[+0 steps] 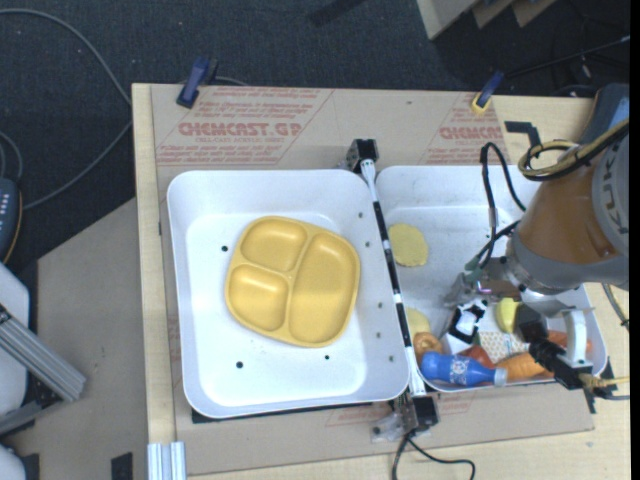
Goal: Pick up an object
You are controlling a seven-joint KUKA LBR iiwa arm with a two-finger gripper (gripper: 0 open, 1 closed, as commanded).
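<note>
My gripper (472, 294) hangs low over the front half of the right bin (445, 193), under the grey arm with its orange band (560, 223). Just below it lies a small black-and-white object (465, 324). Around that lie a blue bottle (455, 370) on its side, an orange carrot-like piece (520, 367), a small orange ball (428, 343) and a yellow piece (506, 315). A flat pale yellow disc (408, 245) rests further back in the same bin. The arm hides the bin's right part.
A yellow divided plate (292, 280) lies in the middle of the left bin (200, 218). A black rail with clamps (385, 258) runs between the two bins. Cables (492, 183) loop beside the arm above the right bin.
</note>
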